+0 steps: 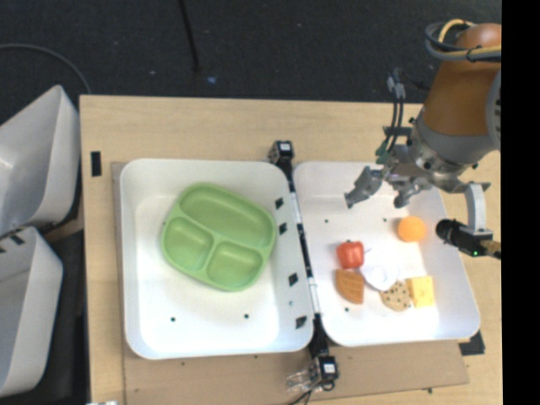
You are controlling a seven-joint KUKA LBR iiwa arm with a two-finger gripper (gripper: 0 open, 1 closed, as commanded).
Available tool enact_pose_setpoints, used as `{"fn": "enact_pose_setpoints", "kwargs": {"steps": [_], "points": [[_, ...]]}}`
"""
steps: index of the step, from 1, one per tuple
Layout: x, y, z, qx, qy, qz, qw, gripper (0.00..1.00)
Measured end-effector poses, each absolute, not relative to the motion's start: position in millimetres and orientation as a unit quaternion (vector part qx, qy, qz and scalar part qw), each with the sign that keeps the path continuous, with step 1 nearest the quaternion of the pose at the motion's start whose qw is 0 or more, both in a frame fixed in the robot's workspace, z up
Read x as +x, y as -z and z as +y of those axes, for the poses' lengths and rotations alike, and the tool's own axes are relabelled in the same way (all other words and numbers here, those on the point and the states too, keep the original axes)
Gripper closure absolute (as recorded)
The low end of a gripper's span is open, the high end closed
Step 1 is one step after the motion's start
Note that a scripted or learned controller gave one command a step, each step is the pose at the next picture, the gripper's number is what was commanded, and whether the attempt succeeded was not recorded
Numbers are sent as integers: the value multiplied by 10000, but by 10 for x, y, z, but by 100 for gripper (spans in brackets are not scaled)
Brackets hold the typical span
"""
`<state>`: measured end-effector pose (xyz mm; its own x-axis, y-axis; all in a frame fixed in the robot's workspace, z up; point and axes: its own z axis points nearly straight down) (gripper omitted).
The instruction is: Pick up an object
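Wooden bench [101,125], two white bins; over the right bin [337,184], jaws [381,191] spread wide, grasping nothing.

- Right bin [337,184]: far-left floor lies bare, open from above.
- Its near half is crowded: pepper [351,254], bread [350,287], white piece [380,273], cracker [394,296], cheese [421,291] sit close together, some touching.
- Orange [411,229] stands a little apart, with room around it.
- Left bin [135,327]: green tray [218,236] fills the middle; bare floor along the edges.
- Divider [297,243] with black clips runs between the bins.
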<state>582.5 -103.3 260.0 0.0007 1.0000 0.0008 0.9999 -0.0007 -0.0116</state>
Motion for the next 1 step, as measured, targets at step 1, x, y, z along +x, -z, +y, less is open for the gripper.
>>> {"fn": "enact_pose_setpoints", "kwargs": {"steps": [1], "points": [[5847,-2667,-1031,-7065,1,-7077,-6,0]]}}
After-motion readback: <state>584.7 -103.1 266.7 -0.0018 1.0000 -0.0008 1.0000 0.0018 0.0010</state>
